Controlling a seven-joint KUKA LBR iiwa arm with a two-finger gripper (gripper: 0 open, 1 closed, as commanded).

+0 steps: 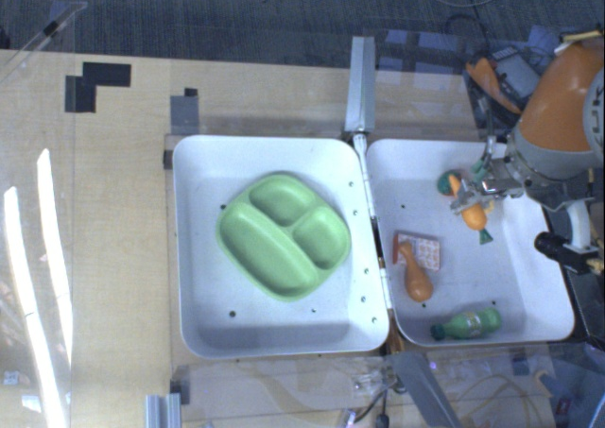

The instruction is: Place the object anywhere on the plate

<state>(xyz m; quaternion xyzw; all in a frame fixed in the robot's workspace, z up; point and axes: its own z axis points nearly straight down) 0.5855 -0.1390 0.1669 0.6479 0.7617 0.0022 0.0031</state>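
Carrot, small and orange with a green tip, sits just below the gripper; whether it is held, cannot tell. One green plate, smooth, three compartments, lies well to the gripper's left in the left bin. Right bin: one tan pear-shaped gourd, one flat card with print too small to read, one green bottle.

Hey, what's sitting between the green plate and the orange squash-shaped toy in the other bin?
In the camera view, between the green plate and the orange squash-shaped toy come bare white bin floor, then the two bins' adjoining rims. No loose object lies there.
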